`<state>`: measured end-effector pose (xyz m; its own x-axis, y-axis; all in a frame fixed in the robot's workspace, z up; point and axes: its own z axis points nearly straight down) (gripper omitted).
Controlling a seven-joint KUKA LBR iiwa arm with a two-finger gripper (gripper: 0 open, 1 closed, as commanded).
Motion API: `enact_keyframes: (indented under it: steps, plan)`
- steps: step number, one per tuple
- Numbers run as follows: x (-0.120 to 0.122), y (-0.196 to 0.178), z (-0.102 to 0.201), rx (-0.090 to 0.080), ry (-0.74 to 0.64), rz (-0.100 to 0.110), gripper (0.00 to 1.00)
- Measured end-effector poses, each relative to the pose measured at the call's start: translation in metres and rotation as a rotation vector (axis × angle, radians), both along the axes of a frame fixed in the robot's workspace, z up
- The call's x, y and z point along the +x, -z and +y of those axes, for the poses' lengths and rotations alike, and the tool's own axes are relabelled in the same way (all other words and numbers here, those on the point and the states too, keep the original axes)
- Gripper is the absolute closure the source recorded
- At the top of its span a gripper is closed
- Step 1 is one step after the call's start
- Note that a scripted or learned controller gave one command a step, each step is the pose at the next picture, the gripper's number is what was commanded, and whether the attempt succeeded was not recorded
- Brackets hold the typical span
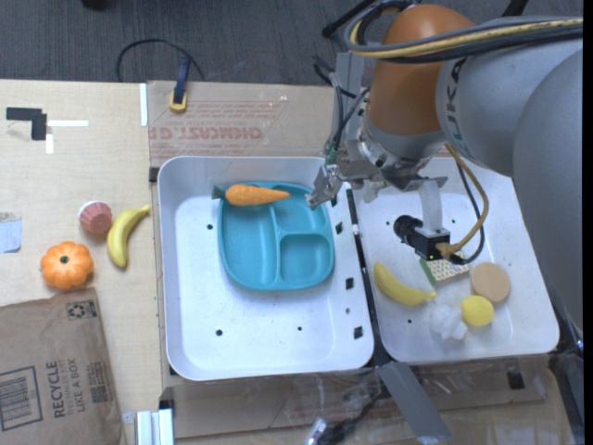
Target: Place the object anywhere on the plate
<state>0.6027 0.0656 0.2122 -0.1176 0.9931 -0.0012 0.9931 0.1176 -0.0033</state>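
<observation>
- my gripper (323,193) sits over the upper right edge of the blue plate (276,248), fingers slightly apart, nothing between them.
- carrot (256,194) lies across the plate's top rim in the left bin (185,323), tip toward my gripper, just beside it.
- right bin (519,332): banana (402,286), yellow ball (478,311), tan round piece (490,282), white lump (447,322).
- on the bench left: small pumpkin (67,266), second banana (125,235), pink cupcake (95,218).

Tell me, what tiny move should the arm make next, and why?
Probably a short lift straight up and away. The carrot already lies across the top edge of the blue plate in the left bin, and the gripper hangs just beside the plate's right corner, apart from the carrot, so placing looks done.
</observation>
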Motion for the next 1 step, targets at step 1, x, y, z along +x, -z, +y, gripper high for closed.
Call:
enact_keyframes:
  steps: [1]
  plan:
    - [0.0215,0.0711,0.0336,0.001,-0.179,0.000,0.00]
